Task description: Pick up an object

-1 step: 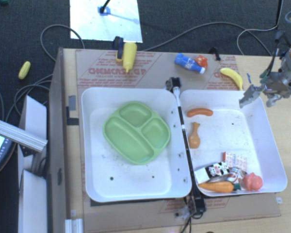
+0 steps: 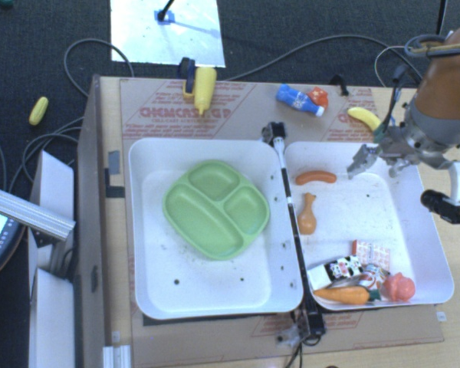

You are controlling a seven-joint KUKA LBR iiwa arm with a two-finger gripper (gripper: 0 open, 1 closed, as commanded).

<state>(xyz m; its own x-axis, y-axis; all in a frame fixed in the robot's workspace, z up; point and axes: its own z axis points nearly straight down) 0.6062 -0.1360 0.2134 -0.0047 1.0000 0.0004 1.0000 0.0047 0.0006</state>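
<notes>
My gripper [image 2: 377,164] hangs over the far right part of the right bin [image 2: 414,221], fingers spread open with nothing between them. An orange sausage [image 2: 315,178] lies to its left near the bin's far edge. A tan drumstick-shaped toy [image 2: 307,213] lies below the sausage. In the near corner of the bin is a pile: a carrot [image 2: 345,296], a pink lump [image 2: 399,287], a black-and-white carton [image 2: 343,268] and a red-and-white packet [image 2: 371,252].
A green divided plate [image 2: 216,208] lies in the left bin [image 2: 149,282]. Beyond the bins on the bench lie a yellow bottle [image 2: 203,87], a blue bottle [image 2: 299,100] and a banana [image 2: 364,116]. A cable-covered divider [image 2: 289,205] runs between the bins.
</notes>
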